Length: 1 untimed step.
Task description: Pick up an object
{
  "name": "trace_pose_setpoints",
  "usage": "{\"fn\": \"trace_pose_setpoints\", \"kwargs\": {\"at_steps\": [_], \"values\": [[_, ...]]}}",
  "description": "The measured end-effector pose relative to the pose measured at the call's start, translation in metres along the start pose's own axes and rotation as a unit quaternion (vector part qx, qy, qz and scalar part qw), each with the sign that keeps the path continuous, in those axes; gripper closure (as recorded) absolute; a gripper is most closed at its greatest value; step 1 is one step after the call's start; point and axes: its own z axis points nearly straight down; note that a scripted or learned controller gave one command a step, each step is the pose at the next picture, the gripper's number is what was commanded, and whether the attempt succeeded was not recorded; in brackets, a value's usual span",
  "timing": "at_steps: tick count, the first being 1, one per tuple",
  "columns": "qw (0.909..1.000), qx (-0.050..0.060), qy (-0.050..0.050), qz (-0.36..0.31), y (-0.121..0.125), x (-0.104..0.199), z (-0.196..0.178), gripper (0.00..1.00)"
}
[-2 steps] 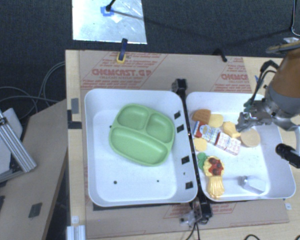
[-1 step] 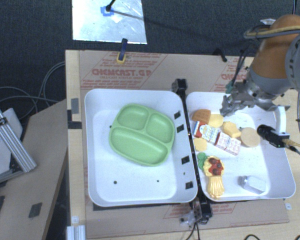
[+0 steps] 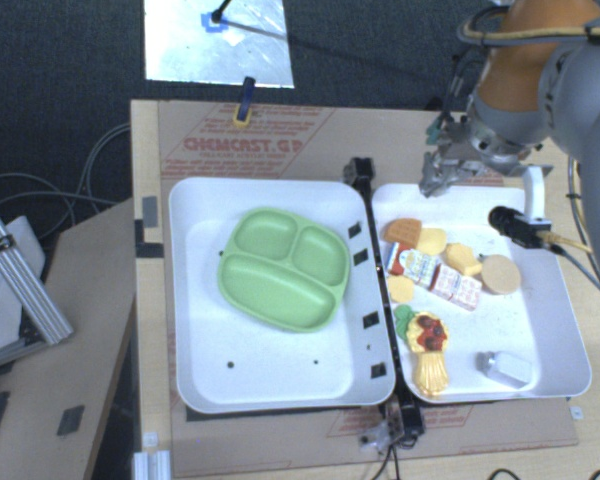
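My gripper (image 3: 437, 179) hangs over the far left corner of the right bin (image 3: 565, 343), high above its contents, and I see nothing held in it. Below and in front of it lie a brown bread-like piece (image 3: 404, 231), yellow chunks (image 3: 433, 240), a red and white packet (image 3: 442, 277) and a round tan disc (image 3: 500, 274). Toward the bin's near side sit a piece of toy food in red and green (image 3: 427, 331), a yellow ribbed piece (image 3: 432, 374) and a small grey block (image 3: 505, 368).
The left bin (image 3: 205, 368) holds a green divided plate (image 3: 285, 268). A black-clipped divider (image 3: 372, 268) separates the two bins. A shiny metal sheet (image 3: 218, 28) lies beyond the bench, and aluminium framing (image 3: 15, 268) stands at the left.
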Motion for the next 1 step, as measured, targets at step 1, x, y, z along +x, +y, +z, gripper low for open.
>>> {"fn": "trace_pose_setpoints", "kwargs": {"at_steps": [1], "values": [[1.0, 0.002, 0.0, 0.001, 0.002, 0.0076, 0.0044, 1.0]]}}
